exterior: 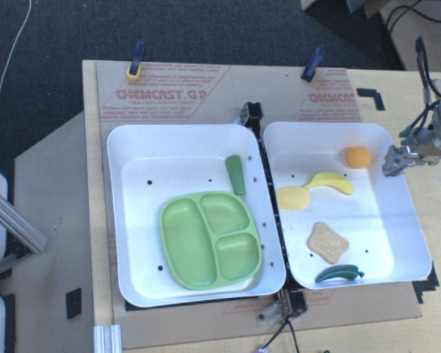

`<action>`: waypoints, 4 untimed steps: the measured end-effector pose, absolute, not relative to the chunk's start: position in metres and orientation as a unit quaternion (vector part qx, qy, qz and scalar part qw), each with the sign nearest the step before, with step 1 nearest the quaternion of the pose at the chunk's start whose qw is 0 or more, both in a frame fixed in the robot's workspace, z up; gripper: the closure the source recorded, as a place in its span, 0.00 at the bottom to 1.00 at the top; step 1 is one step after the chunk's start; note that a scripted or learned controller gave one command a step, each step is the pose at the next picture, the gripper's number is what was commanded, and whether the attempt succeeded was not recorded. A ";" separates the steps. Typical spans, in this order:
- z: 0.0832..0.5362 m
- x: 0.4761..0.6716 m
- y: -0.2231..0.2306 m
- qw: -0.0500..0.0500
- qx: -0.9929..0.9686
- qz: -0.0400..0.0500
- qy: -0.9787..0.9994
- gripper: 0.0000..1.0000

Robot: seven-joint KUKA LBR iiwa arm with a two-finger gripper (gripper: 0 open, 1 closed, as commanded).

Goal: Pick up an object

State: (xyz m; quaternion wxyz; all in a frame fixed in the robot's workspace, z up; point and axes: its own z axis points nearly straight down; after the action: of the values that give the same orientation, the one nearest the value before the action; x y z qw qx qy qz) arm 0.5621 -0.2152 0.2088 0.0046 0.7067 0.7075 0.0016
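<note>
Cardboard-covered bench [206, 87] with two white bins [132, 197] side by side.

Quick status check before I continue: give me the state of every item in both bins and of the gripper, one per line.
Green divided plastic plate: flat, left bin.
Green stick-shaped block: lying beside the plate.
Orange ball: resting, right bin.
Yellow banana: lying flat.
Yellow round piece: lying flat.
Tan bread slice: lying flat.
Dark green pod: lying near front wall.
Gripper: at right bin's edge, holding nothing.
</note>
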 end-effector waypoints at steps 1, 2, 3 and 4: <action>0.272 0.566 -0.220 0.005 0.707 0.001 0.707 1.00; 0.273 0.568 -0.175 -0.001 0.705 0.000 0.709 1.00; 0.255 0.569 -0.122 -0.002 0.705 0.000 0.709 1.00; 0.259 0.568 -0.067 -0.002 0.706 0.000 0.708 1.00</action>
State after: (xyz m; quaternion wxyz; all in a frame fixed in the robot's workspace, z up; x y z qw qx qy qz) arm 0.5678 -0.0671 0.2586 -0.0017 0.7064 0.7078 -0.0002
